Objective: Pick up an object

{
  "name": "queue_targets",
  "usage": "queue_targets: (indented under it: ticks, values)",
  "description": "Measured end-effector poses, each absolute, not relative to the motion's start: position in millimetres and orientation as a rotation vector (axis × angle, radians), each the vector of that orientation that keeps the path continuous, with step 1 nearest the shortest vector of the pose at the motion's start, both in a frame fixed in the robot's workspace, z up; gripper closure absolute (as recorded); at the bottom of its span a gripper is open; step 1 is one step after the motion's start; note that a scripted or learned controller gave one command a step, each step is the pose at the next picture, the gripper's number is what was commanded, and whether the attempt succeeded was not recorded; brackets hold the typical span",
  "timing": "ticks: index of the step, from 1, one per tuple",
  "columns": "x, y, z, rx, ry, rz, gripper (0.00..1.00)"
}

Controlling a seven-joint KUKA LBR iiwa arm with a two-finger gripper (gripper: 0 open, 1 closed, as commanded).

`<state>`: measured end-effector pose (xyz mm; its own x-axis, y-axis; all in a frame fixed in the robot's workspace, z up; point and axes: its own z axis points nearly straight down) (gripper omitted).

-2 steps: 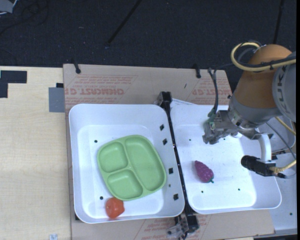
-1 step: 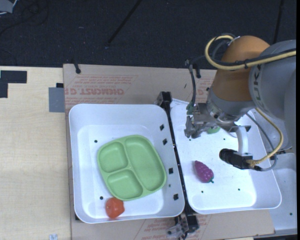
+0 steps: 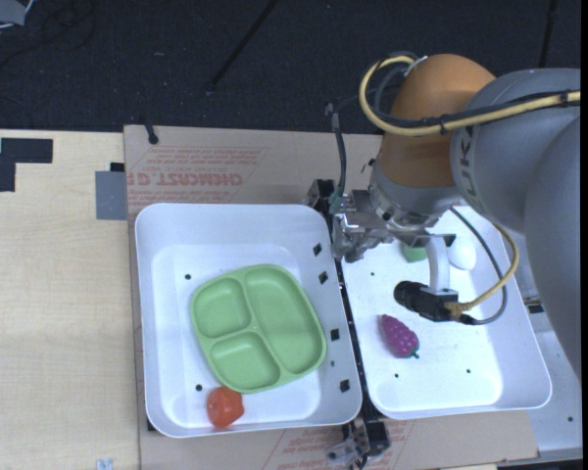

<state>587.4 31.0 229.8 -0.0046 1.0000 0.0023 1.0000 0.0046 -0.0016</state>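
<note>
My arm (image 3: 529,135) hangs over the right bin (image 3: 461,375), with the gripper (image 3: 358,231) at its far-left corner; I can't tell whether it's apart or together, and I see nothing held. The left bin (image 3: 162,292) holds a green plate (image 3: 258,327) and an orange lump (image 3: 225,406). This looks like the pre-grasp step: the purple fruit (image 3: 399,335) in the right bin is nearest, so next I need to centre over it and descend.

Two shallow white bins, left (image 3: 169,365) and right (image 3: 461,375), stand side by side with inner walls touching on a cardboard sheet (image 3: 206,160) bearing red print, laid on a pale wooden bench (image 3: 49,321) marked with a black patch (image 3: 15,160) and a grey square (image 3: 109,194).
</note>
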Motion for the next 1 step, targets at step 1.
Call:
queue_targets:
  ticks: [1]
  values:
    - [600.8, 79.7, 227.3, -2.215, -2.225, 0.001, 1.0]
